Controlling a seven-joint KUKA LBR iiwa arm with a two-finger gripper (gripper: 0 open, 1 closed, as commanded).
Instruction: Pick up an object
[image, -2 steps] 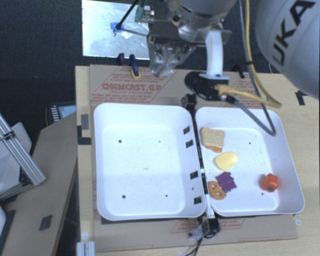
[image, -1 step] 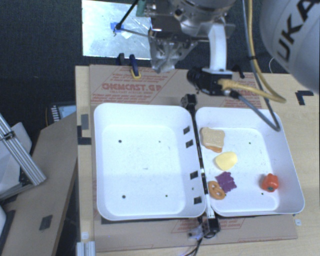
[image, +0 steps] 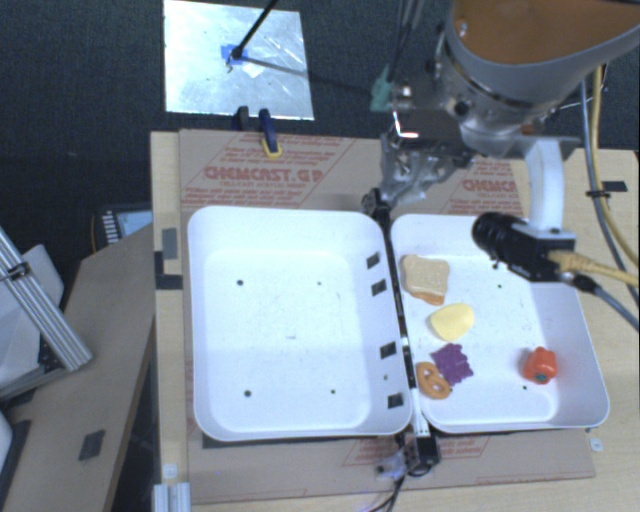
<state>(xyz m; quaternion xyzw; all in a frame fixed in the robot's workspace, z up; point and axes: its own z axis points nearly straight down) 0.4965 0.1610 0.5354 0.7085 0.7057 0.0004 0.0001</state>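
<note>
five food items (image: 451, 322) in right bin (image: 570, 330), beside left bin (image: 215, 300)

Two white bins sit side by side on the bench: the left bin (image: 285, 320) and the right bin (image: 570, 340). Five small things lie in the right one. One slice of toast (image: 426, 278). One yellow chip (image: 451, 321) just below it. One bunch of purple grapes (image: 455, 363), and touching it, one pretzel (image: 433, 381). One orange pepper (image: 539, 366) lies well apart, toward the right wall. One arm (image: 520, 50) hangs over the far edge, with one gripper (image: 405, 185). One black camera (image: 515, 245) juts over the right bin.
</note>
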